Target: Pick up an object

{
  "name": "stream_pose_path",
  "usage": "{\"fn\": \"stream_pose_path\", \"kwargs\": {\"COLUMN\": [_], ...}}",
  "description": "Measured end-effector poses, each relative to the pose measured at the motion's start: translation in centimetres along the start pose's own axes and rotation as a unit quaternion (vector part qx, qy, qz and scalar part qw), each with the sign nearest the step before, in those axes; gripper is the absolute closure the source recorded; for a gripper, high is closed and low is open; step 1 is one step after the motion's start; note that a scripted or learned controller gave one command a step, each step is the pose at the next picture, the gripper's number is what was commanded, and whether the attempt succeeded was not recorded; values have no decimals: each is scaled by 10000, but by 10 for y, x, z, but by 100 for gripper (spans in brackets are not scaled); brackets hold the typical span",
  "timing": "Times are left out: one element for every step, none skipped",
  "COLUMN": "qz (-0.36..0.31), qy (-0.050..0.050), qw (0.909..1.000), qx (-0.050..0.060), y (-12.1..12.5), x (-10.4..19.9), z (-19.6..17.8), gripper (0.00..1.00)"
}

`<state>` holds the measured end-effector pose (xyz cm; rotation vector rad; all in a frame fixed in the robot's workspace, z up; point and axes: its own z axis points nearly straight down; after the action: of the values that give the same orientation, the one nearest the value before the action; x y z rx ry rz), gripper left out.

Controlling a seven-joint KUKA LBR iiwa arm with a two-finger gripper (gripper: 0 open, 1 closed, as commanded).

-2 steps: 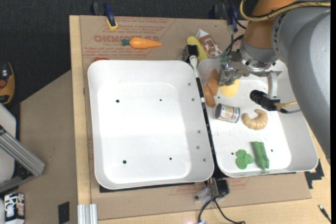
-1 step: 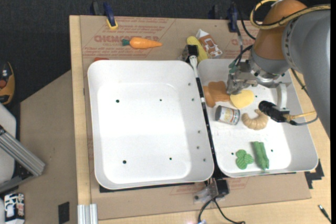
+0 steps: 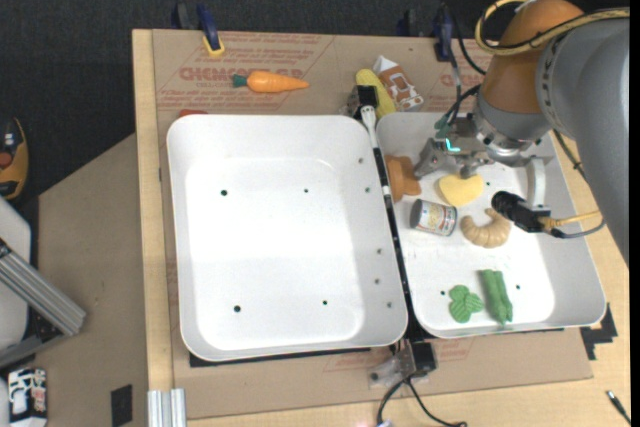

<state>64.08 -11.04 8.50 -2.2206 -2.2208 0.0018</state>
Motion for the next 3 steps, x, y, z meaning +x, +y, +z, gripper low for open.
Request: {"fn": "stream_pose_path", "kwargs": {"qz": [-8,-8,6], "qy": [-5,-12,-10], "qw": [10000,10000,10000], "qx": [-33,-39,-21], "y": [27,27,26], "x": [19,18,3], "z": [0,-11,-6], "gripper": [0,100,100]}}
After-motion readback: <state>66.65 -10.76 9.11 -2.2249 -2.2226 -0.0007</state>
